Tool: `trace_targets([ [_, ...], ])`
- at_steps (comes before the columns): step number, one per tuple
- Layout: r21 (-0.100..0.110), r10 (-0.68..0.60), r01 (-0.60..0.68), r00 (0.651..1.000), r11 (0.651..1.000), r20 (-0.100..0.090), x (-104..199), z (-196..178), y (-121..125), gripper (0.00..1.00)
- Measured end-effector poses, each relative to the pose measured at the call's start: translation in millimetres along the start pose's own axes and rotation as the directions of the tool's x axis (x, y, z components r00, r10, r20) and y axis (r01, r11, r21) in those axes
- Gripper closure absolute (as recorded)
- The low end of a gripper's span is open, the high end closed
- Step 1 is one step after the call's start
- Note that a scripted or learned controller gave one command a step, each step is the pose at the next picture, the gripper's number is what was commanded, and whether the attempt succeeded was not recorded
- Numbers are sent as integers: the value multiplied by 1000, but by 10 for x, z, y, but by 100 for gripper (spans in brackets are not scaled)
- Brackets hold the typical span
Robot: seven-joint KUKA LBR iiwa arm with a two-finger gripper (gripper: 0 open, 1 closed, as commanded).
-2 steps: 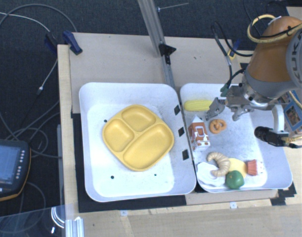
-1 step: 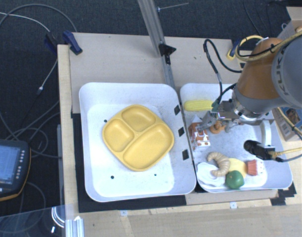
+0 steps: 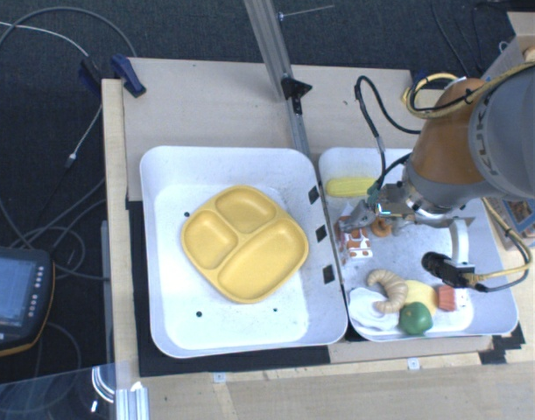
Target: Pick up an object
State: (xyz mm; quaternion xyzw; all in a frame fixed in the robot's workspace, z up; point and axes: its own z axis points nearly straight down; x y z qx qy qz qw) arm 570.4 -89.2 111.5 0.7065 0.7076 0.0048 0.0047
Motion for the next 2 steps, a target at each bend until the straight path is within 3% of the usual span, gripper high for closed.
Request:
trace_targets([
  [1, -5, 1, -1, 1000, 1000, -1, 3, -108, 18, 100],
  [2, 5, 0, 0, 1000, 1000, 1, 0, -757, 51, 100],
])
